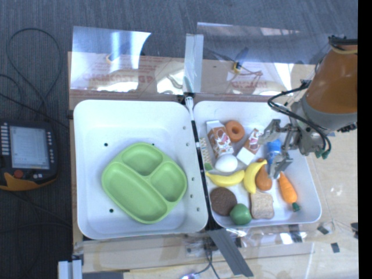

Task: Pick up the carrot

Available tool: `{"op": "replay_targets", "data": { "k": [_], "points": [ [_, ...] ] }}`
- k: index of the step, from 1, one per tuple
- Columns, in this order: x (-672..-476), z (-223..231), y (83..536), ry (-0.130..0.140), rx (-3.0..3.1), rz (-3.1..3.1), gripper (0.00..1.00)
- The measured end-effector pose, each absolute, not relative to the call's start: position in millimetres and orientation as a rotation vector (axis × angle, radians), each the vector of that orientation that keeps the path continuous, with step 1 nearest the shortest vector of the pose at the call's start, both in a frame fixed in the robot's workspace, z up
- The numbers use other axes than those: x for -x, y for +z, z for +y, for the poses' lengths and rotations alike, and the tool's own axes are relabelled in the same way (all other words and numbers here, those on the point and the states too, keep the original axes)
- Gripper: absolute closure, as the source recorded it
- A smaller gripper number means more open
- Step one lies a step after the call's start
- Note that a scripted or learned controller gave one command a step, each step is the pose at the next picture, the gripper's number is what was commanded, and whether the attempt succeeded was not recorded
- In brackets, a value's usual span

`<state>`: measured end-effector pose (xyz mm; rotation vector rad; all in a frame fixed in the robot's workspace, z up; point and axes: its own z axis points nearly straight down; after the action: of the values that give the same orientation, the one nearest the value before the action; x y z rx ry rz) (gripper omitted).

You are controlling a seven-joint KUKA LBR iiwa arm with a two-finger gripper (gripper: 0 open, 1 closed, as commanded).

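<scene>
My pincer (279, 151) hangs over the right-hand bin (311, 205), above its right half, and from this high slanted view I cannot tell whether it is apart or together; nothing shows clamped in it. The carrot (287, 190) lies on the bin floor near the right wall, just beyond my pincer toward the near edge and a little to the right. Its long axis runs from far-left to near-right, the thick orange end toward my pincer and the small green tip pointing at the near right corner.

That is the relation my next move turns on, as I judge it: I must shift a short way nearward and rightward, then turn my wrist so the closing line crosses the carrot's length, not along it.

The crowding worries me (the carrot has close neighbours). An orange rounded piece (264, 181) sits just to its left, beside the banana (251, 176), and the slice of bread (262, 205) lies near its lower left. The green plate (145, 182) in the left bin (87, 156) is well apart.
</scene>
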<state>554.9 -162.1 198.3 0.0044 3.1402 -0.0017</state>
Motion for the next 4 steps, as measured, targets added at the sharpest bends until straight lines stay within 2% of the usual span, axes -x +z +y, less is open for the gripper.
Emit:
{"op": "replay_targets", "data": {
  "k": [1,2,3,4],
  "points": [
    [-500.2,-185,99,-0.004,-0.073,3.132,0.00],
    [-490.8,-180,94,-0.017,-0.167,3.114,0.00],
    [-493.2,-178,106,-0.018,-0.164,3.110,1.00],
    [-485.3,-105,178,0.001,-0.337,3.121,1.00]
  ]
}}
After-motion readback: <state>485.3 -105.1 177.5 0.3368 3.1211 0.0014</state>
